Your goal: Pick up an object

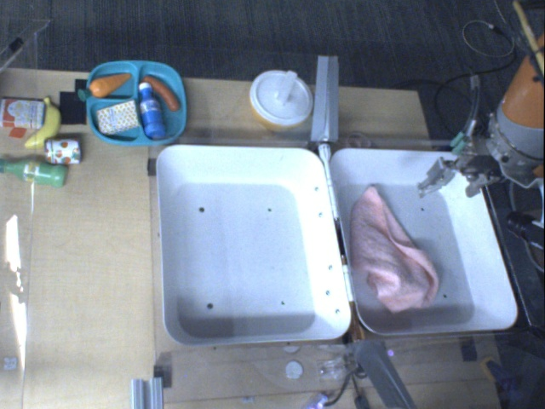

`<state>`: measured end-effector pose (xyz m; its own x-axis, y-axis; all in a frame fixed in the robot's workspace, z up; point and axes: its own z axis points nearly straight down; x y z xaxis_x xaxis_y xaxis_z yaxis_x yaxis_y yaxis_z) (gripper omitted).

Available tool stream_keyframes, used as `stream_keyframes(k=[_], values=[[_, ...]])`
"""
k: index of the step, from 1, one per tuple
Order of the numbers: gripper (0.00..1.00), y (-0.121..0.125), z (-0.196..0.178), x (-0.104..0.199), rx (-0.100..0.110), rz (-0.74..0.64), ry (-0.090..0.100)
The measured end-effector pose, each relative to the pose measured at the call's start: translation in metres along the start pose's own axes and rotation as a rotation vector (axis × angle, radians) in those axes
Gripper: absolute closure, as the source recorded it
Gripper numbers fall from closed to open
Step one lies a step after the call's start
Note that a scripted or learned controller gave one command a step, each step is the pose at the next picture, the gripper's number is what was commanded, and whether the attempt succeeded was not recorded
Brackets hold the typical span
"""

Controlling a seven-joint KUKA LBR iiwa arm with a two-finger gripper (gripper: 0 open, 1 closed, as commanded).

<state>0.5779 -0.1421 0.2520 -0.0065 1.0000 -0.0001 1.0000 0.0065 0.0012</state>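
Note:
A crumpled pink cloth (390,250) lies in the right bin (481,254), stretching from its upper left toward the lower middle. My gripper (453,175) hangs over the bin's upper right part, above and to the right of the cloth and apart from it. Its fingers stand open with nothing between them. The grey arm with its orange band reaches in from the right edge.
The left bin (243,245) sits beside the right one. Behind the bins stand a white lidded cup (281,98) and a blue divided tray (136,100) with toy food. A banana, a can and a green bottle (34,172) lie at the far left.

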Motion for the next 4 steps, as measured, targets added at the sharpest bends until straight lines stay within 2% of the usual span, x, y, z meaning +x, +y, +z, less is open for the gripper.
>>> stream_keyframes(k=[1,2,3,4], values=[[0.00,-0.027,0.156,0.043,-0.007,-0.174,-0.001],[0.00,0.012,0.160,0.052,-0.016,-0.196,-0.003],[1.00,0.014,0.148,0.053,-0.023,-0.199,-0.004],[1.00,0.042,0.066,0.071,-0.004,-0.460,-0.001]])
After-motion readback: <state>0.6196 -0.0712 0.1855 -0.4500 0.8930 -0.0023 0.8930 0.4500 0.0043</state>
